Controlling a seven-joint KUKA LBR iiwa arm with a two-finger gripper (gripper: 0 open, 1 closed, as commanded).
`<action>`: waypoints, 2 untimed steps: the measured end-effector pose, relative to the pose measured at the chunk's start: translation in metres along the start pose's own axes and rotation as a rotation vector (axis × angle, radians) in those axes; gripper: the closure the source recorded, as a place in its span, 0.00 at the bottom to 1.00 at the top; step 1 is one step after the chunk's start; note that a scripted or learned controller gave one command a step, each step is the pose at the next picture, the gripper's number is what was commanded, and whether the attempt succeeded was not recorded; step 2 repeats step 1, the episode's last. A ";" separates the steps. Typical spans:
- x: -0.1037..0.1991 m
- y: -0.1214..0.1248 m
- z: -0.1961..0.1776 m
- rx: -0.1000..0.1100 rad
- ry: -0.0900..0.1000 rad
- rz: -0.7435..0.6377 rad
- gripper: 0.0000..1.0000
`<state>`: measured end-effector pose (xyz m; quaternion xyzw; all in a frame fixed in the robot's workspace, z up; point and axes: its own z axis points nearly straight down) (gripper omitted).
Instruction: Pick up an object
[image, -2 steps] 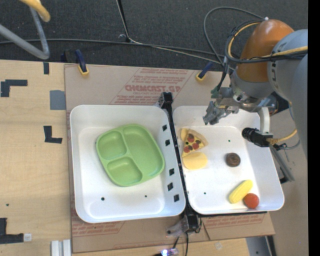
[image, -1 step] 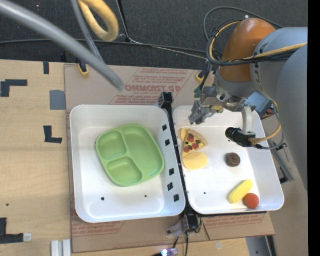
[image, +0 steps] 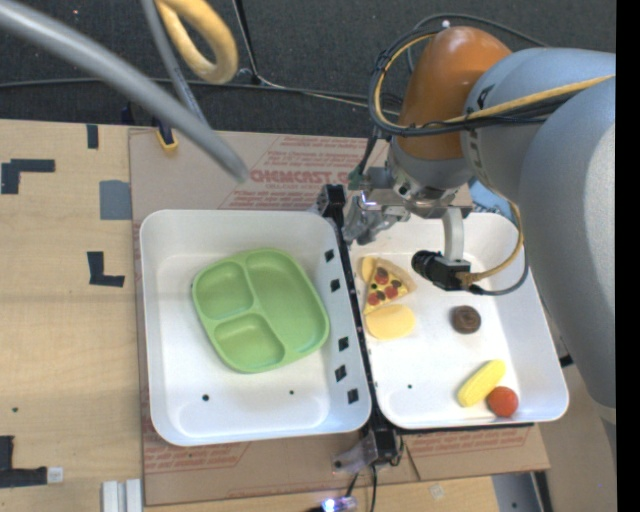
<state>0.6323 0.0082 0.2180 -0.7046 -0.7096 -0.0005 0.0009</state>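
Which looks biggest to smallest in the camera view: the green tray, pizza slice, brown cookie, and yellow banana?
1. green tray
2. pizza slice and yellow banana, too alike to rank
3. brown cookie

Red print on cardboard sheet under bins, prob. "CHEMCAST", rest too blurred.

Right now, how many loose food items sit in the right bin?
5: pizza slice, yellow piece below it, brown round, yellow corn-like piece, red ball. The arm may hide more.
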 end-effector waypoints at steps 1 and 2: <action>0.058 0.001 -0.002 0.000 0.000 0.000 1.00; 0.058 0.001 -0.002 0.000 0.000 0.000 1.00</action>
